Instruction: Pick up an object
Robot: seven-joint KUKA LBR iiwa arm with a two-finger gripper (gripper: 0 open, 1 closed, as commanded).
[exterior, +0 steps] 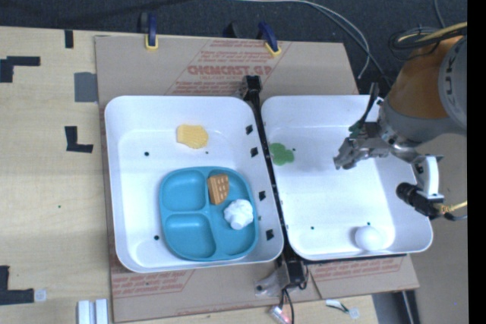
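Observation:
My gripper (345, 158) hangs over the middle right of the right bin (319, 111), pointing left. A small green piece (282, 154) lies on the bin floor to its left, near the divider. A white ball (371, 237) rests at the bin's near right corner. In the left bin (121, 117) a yellow piece (192, 136) lies loose on the floor. A blue divided tray (178, 228) holds a tan waffle-like piece (219, 188) and a white crumpled lump (238, 214). Nothing shows between the gripper's fingers.
The bins sit on a cardboard sheet (220, 64) clamped at the back by two blue and yellow clips (151, 31). A black cable (304, 5) runs across the dark floor behind. The arm's orange band (422, 80) stands at the right edge.

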